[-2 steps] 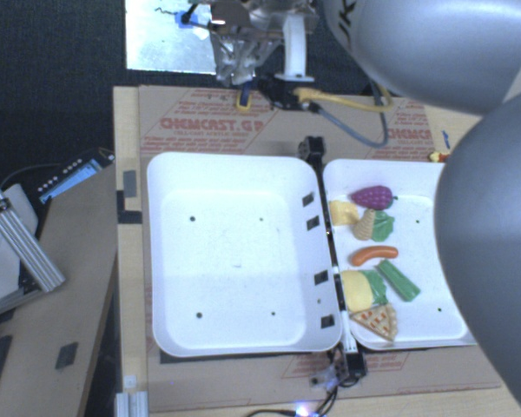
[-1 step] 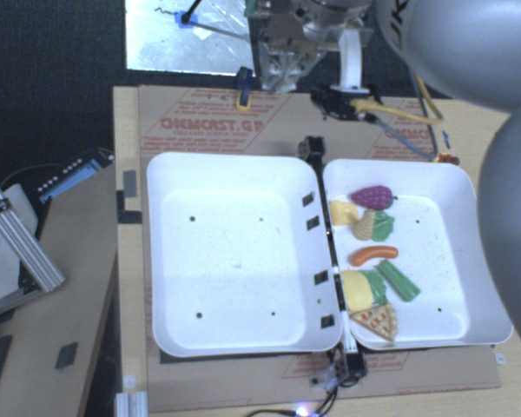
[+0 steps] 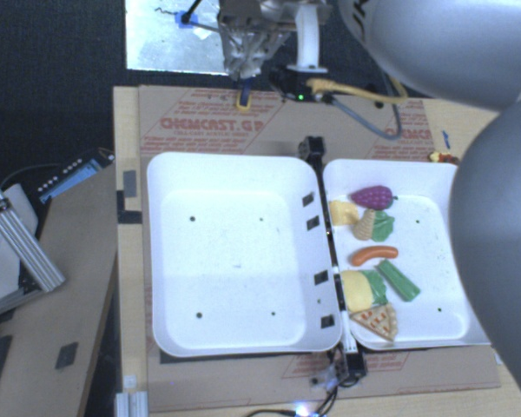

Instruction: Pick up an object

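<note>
- The gripper [image 3: 243, 69] hangs at the top of the view, above the far edge of the brown cardboard sheet [image 3: 208, 124] that lies under both bins, well apart from the toys.
- Its fingers [image 3: 242, 63] come together to a narrow point with no gap visible between them, so they look closed, and nothing sits between them.
- Just below the tips, a small yellow piece [image 3: 243, 100] lies on the cardboard.
- The left bin [image 3: 234, 250] shows its bare white floor.
- The right bin [image 3: 425, 320] holds all the toy food, gathered along its left side near the divider between the bins.
- At the far end lies a purple bunch of grapes [image 3: 372, 197], with a pale yellow piece [image 3: 341, 212] beside it.
- Next comes a cream cone shape [image 3: 366, 224] touching a green leafy piece [image 3: 383, 226].
- An orange sausage [image 3: 375, 254] lies in the middle of the group.
- Nearer the camera sit a yellow block [image 3: 357, 290] and a green pod [image 3: 398, 281], side by side.
- A pizza slice [image 3: 375, 322] lies at the near corner.
- The grey arm [image 3: 495, 259] fills the right of the view, covering part of the right bin.
</note>
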Controlling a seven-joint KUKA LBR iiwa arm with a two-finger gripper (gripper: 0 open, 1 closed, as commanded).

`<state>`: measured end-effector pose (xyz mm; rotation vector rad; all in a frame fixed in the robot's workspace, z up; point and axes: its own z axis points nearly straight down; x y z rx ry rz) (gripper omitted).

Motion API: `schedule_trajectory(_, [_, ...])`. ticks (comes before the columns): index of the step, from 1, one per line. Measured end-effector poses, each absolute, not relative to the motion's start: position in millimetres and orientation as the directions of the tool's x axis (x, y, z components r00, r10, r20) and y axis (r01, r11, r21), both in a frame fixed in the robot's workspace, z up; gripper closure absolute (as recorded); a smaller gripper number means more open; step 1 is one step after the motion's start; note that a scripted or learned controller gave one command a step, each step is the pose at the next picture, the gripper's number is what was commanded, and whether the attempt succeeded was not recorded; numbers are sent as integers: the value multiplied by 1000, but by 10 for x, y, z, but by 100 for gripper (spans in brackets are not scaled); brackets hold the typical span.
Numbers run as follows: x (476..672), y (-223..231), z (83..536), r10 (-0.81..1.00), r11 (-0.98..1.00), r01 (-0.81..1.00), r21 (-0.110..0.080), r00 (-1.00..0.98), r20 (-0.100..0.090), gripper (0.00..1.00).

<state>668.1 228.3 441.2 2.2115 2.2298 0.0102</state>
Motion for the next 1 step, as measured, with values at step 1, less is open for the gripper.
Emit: schedule_trajectory(1, [6687, 1681, 4257, 1000, -3, 1000, 0, 3, 0, 100])
